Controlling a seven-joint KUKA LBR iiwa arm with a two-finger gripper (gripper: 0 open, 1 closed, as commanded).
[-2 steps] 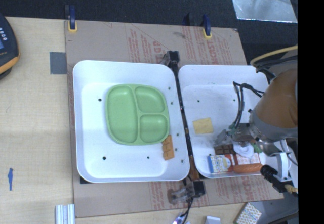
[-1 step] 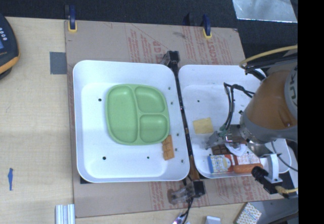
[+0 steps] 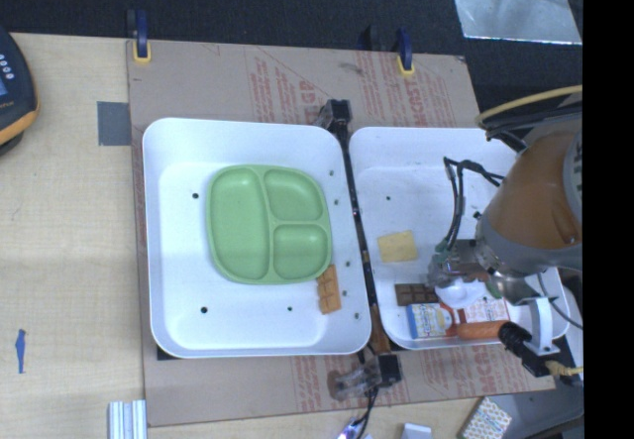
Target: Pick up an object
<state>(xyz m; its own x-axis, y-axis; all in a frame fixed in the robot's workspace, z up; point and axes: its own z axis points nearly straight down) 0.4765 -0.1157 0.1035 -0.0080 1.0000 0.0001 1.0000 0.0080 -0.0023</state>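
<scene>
The gripper [image 3: 458, 274] hovers low over the right bin [image 3: 396, 155], beside a yellow sponge [image 3: 398, 247]. Whether it is spread or pressed together cannot be told. Next, probably a descent.

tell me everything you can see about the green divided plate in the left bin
The pale green divided plate looks like matte plastic, a rounded square with a raised rim and three compartments: one tall one on its left side and two smaller ones stacked on its right. It lies flat and upright, right side up, near the middle of the left shallow white bin, turned slightly askew to the bin's walls. Nothing sits in its compartments. A small orange-brown waffle-like block lies just off its lower right corner, close to or touching the rim.
</scene>
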